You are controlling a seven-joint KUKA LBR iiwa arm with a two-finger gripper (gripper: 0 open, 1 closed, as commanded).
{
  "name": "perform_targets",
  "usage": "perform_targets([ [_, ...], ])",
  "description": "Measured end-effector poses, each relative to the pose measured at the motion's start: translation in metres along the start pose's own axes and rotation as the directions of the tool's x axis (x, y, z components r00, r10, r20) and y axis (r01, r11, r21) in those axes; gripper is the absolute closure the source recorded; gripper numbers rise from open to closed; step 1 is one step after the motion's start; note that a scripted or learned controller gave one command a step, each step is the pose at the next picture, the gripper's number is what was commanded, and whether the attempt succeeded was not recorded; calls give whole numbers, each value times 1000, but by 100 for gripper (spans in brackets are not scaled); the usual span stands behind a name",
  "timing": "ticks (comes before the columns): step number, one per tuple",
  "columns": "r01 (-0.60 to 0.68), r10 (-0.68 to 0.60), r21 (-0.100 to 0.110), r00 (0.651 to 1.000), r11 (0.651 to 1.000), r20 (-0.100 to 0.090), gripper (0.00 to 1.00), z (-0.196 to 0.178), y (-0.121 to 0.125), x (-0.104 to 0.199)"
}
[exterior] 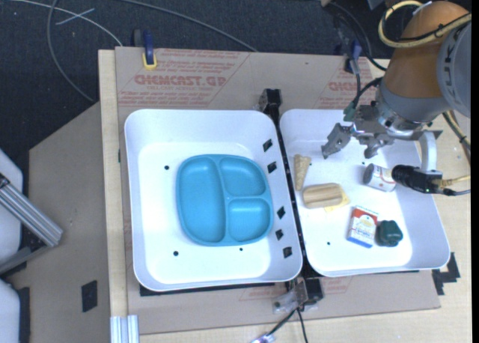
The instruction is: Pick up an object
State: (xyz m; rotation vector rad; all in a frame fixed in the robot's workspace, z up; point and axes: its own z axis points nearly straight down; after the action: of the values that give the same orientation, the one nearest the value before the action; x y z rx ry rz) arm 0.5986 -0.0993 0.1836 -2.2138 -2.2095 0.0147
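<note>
Two shallow white bins, arm over the right one.
Fingers (352,141) apparently spread, gripping nothing, above the tan rounded block (324,196).

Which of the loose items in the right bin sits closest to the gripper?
The small white-and-red item, just below the gripper; the others lie farther toward the front.

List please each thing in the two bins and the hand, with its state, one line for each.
hand: open, holds nothing, above the right bin
blue divided tray: flat in the left bin, compartments hold nothing
tan block: lying flat, right bin
pale cone piece: lying beside the bin's left wall
small red and blue box: lying flat
dark green object: touching the box's right side
</note>
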Motion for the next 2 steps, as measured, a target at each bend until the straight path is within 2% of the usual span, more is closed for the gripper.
perform_targets([
  [1, 3, -3, -15, 1000, 1000, 2, 0, -9, 3, 0],
  [2, 1, -1, -10, 1000, 1000, 1, 0, 54, 6, -3],
])
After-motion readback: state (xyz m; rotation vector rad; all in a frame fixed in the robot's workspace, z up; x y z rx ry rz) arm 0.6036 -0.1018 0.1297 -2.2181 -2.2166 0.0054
